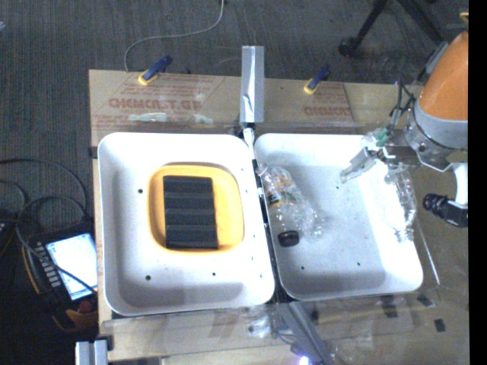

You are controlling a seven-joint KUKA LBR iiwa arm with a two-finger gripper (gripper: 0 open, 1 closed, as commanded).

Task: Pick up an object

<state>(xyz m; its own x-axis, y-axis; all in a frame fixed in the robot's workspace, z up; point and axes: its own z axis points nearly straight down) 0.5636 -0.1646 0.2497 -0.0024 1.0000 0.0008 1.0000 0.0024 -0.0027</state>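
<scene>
Bench bins (pixel 183 147) sit below me; my gripper (pixel 380 175) hangs spread and empty above the crumpled plastic bottle (pixel 289 204), ready to drop.

One fixed camera, high above the bench, looking down at a slant.

The seam between the left bin (pixel 114 204) and right bin (pixel 358 280) is the landmark, sitting near centre frame. From there the view takes in both bins whole, the cardboard (pixel 175 101) behind the seam, dark carpet beyond that, and a tablet (pixel 72 265) on the floor far left of the seam. The arm (pixel 445 90) comes in at the right edge, cropped by the frame.
</scene>
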